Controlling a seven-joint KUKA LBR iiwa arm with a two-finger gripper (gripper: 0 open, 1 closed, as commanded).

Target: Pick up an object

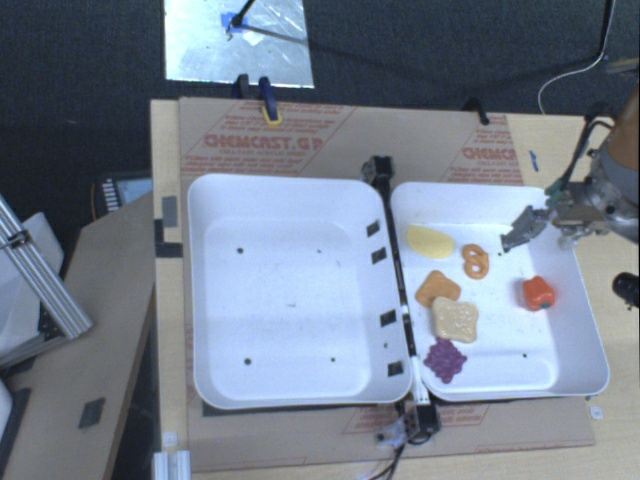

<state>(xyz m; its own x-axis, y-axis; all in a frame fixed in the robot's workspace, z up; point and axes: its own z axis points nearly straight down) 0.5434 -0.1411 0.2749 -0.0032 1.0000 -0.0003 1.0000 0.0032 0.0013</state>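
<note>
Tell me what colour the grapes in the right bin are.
Purple; the grapes show best in the camera view.

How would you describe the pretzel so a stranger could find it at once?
Start at the right-hand bin, the one with the toy food in it. Look in its upper middle, just right of the pale yellow lemon and above the slice of bread. The pretzel is the small orange-brown looped piece, the only one with holes through it.

Even overhead light; slightly soft

arm (pixel 612 178) enters from right, wrist angled down-left, gripper (pixel 520 230) pointing down-left.
</note>
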